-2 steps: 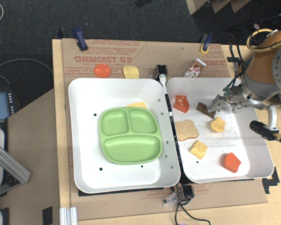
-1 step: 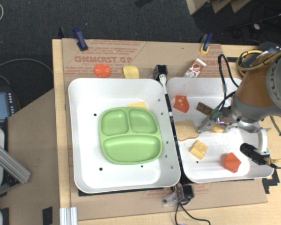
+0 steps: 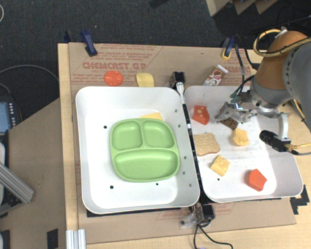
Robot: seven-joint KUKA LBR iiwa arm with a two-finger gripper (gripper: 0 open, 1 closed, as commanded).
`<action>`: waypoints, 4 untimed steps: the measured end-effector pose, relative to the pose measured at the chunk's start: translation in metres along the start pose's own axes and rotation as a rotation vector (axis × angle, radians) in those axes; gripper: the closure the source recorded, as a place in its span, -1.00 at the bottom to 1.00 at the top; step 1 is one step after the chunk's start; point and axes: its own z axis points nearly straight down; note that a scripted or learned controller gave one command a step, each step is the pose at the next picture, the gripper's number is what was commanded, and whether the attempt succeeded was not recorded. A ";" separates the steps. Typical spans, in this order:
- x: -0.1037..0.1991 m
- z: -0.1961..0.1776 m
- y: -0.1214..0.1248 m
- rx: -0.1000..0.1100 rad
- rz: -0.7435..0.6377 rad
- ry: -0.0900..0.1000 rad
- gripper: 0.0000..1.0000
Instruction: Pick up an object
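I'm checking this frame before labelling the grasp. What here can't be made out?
- Camera view: whether the claw holds anything; its tips blur into a dark brown shape beneath them.
- What that brown shape is: too small and half covered by the claw.
- The yellow piece behind the green tray: mostly hidden by the tray's far rim.
- The printing on the small packet above the right bin: too small.

The fingers of the gripper [image 3: 232, 114] are too small and dark against the right bin [image 3: 285, 178] to be made out, and a brown thing [image 3: 229, 122] beneath them cannot be identified. A yellow piece [image 3: 152, 116] is partly hidden behind the far rim of the green tray [image 3: 144, 150]. The arm [image 3: 293, 66] is cut off by the right edge. The print on the small packet [image 3: 215, 77] beyond the bins cannot be read.
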 end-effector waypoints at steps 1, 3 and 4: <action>-0.026 0.000 -0.029 0.012 0.006 0.003 -1.00; 0.014 -0.010 -0.062 0.007 0.003 0.002 1.00; 0.106 -0.106 -0.038 -0.004 -0.007 0.005 1.00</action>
